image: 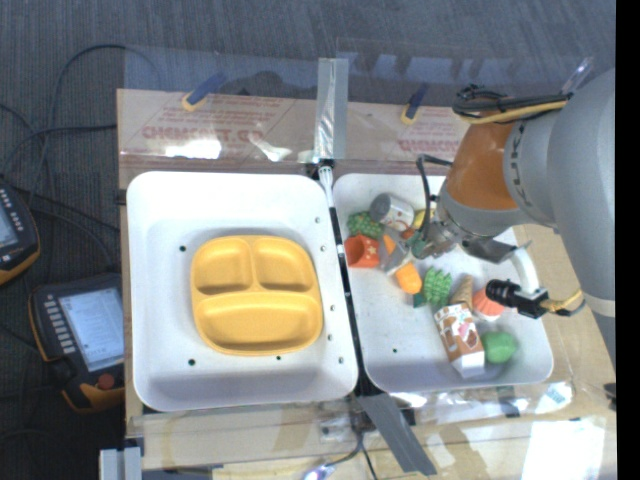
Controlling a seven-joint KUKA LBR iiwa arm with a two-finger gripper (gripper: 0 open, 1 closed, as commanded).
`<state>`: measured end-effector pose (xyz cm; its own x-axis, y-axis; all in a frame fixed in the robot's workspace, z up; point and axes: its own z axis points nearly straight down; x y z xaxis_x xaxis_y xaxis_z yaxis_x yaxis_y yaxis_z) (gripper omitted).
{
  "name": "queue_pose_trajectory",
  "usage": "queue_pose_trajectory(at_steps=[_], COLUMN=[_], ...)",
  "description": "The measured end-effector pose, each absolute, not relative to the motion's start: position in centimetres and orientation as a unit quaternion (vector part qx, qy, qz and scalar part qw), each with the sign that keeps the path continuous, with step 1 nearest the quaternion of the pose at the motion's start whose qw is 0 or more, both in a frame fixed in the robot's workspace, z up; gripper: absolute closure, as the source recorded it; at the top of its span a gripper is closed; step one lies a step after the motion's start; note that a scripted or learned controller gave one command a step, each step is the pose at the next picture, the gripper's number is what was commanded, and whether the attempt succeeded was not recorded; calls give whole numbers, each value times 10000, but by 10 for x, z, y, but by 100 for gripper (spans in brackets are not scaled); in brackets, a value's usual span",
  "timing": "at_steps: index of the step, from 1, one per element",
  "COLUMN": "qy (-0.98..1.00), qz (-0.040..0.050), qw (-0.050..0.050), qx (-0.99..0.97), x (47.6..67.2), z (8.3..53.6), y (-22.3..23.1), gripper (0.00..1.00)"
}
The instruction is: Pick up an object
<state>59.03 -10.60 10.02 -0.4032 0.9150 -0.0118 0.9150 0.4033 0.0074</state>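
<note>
on the bench, the right bin holds toys under the arm; can't tell jaws' state.

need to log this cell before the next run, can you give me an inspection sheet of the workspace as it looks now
surface: bench with two white bins; left bin, right bin, cardboard under clear sheeting behind them.
job's things: toy foods crowd the right bin: orange piece, green bumpy piece, small carton, green ball, red piece.
clutter: yellow divided tray lies in the left bin.
grippers: pincer is low over the right bin's far end among the toys; open or shut cannot be told, nothing seen held.
cables: black cables loop across the floor at left.
surroundings: grey carpet; pendant with screen at left.
</note>
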Motion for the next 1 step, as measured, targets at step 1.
queue_pose_trajectory(at_steps=[1], qy=[8254], qz=[-15], qw=[4], qx=[5646], x=[589], z=[200], y=[-34], gripper=[100])
